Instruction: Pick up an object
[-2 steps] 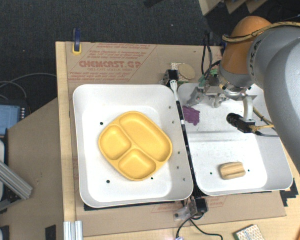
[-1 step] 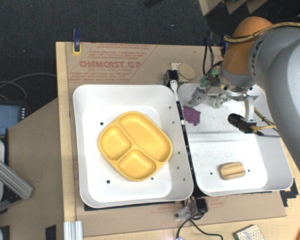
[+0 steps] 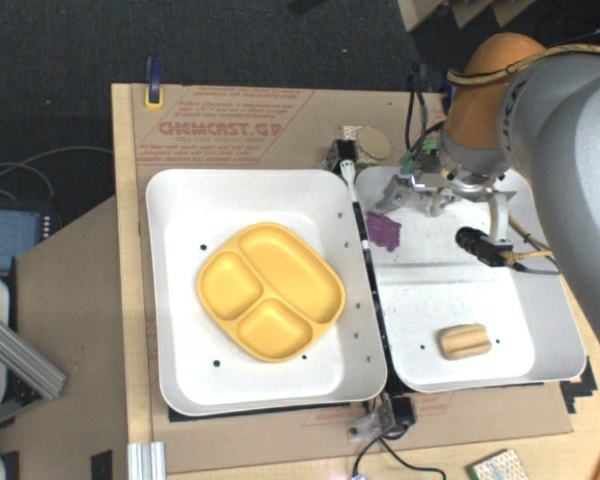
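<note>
Gripper state: cannot be told; the gripper sits low over the far edge of the right bin, its metal parts crowded together and too small to read.
Gripper contact: just beside the purple object; whether they touch cannot be told.
Near table edge: a cable connector sits below the seam between the two bins.
Right bin: a tan, bread-like block lies near its front edge, well apart from the gripper.
Right bin, far left corner: the purple object lies against the dividing wall.
Left bin: a yellow divided tray with three compartments lies flat at the centre.
Arm: the grey arm with orange band enters from the right, cut off by the frame.
Table: brown board with red printed lettering at the far edge, partly legible.
Surroundings: dark carpet beyond the table.
</note>
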{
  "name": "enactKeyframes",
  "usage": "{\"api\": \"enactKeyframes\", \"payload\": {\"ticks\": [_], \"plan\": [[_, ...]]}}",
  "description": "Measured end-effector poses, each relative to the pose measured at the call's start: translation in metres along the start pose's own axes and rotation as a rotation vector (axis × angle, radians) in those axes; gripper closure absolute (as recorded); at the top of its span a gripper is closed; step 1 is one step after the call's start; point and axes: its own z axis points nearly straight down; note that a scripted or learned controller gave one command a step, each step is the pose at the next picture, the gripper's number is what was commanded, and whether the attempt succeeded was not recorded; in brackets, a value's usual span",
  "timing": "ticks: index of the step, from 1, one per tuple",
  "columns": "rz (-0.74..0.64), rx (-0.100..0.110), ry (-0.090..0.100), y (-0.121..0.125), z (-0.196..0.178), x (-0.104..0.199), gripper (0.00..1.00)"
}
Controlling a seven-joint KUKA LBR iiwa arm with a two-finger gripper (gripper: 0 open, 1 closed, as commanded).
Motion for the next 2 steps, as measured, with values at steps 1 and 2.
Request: {"api": "enactKeyframes", "payload": {"ticks": [1,2], "plan": [[0.001,0.001,0.000,-0.0001,0.0000,0.0009,0.00],[0.001,0.001,0.000,-0.0001,-0.0001,0.0014,0.00]]}}
